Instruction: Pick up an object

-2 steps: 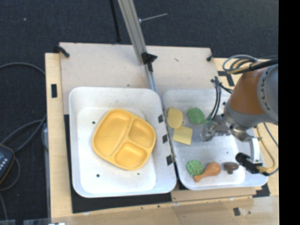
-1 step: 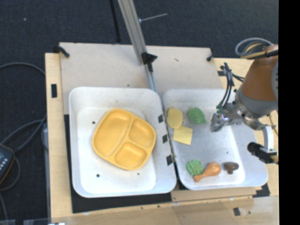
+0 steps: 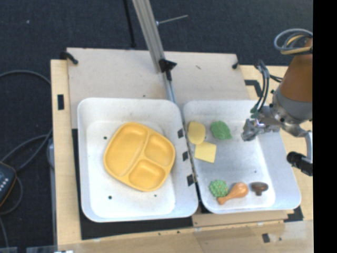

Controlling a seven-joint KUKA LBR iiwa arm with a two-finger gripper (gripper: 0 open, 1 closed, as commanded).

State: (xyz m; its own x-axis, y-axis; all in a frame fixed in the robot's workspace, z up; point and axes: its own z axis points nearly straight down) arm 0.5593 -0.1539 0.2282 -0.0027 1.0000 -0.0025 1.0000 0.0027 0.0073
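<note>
The right bin [image 3: 276, 159] holds a pale yellow rounded piece [image 3: 196, 132], a yellow square slab [image 3: 206, 152], a green leafy lump [image 3: 220, 130], a small green broccoli-like piece [image 3: 217, 187], an orange drumstick [image 3: 234, 192] and a brown mushroom-like piece [image 3: 258, 187]. My gripper [image 3: 250, 129] hangs over the bin's upper right part, just right of the green leafy lump and apart from it. Nothing shows between its tips.
The left bin [image 3: 95, 115] carries a yellow divided plate [image 3: 139, 155]. A slanted aluminium post [image 3: 150, 28] rises behind the bins. The arm's orange band [image 3: 297, 80] and cables sit at the right edge.
</note>
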